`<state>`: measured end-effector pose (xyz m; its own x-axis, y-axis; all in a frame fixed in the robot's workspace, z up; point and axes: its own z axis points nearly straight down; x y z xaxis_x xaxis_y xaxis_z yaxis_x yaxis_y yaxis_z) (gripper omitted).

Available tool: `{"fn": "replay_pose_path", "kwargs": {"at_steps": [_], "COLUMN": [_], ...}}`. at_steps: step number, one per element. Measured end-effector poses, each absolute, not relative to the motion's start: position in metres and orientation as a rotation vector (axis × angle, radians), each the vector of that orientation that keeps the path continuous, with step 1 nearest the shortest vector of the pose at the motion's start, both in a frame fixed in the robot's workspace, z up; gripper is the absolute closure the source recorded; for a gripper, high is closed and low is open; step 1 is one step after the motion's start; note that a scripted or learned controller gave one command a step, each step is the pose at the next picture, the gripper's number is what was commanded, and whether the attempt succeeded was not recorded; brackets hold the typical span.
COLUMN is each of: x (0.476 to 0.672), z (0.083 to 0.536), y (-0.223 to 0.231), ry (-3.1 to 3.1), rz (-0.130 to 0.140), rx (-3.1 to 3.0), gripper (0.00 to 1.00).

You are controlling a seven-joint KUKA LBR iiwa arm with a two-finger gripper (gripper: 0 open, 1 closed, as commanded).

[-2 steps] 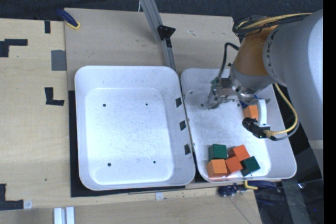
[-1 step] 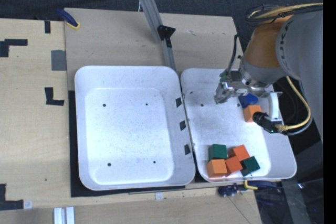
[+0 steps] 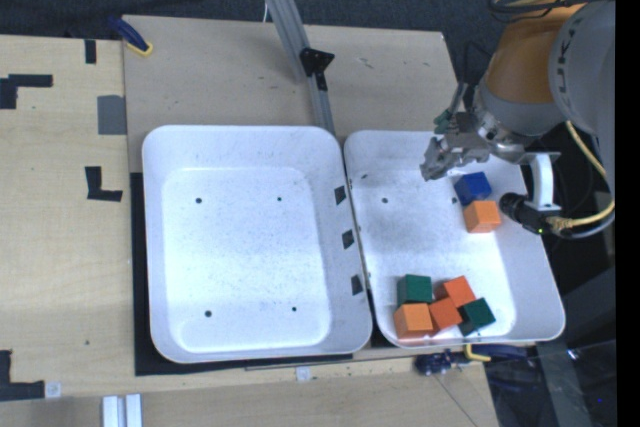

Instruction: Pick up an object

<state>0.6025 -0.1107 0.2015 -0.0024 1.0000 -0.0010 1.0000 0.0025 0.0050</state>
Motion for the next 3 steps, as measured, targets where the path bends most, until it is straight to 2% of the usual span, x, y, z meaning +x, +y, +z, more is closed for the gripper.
{"fn": "replay_pose_path", "kwargs": {"at_steps": [3], "x": [0.582], "z": [0.223], "y": [0.054], "ry": [2.233], "rz": [0.002], "rx": [2.213], "gripper": [1.0]}}
